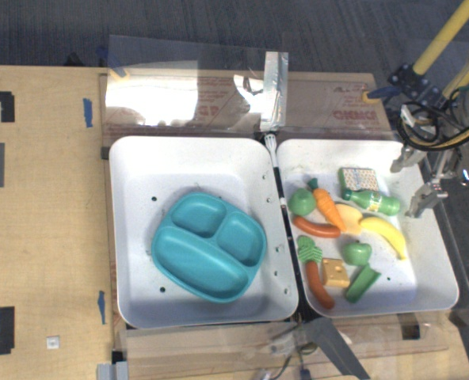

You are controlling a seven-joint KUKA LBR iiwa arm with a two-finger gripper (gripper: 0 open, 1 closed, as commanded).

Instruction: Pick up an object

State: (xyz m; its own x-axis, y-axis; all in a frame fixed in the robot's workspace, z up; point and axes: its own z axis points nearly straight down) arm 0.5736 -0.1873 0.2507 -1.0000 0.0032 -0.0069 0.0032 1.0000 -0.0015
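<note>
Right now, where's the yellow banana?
In the camera view, the banana lies in the right bin, toward its right side, just below the green bottle.

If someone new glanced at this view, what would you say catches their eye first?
Probably the teal divided plate, lying alone in the left bin. Next, the bright heap of toy food in the right bin: a yellow banana, an orange carrot and a green bottle. The gripper hangs at that bin's right rim.
</note>
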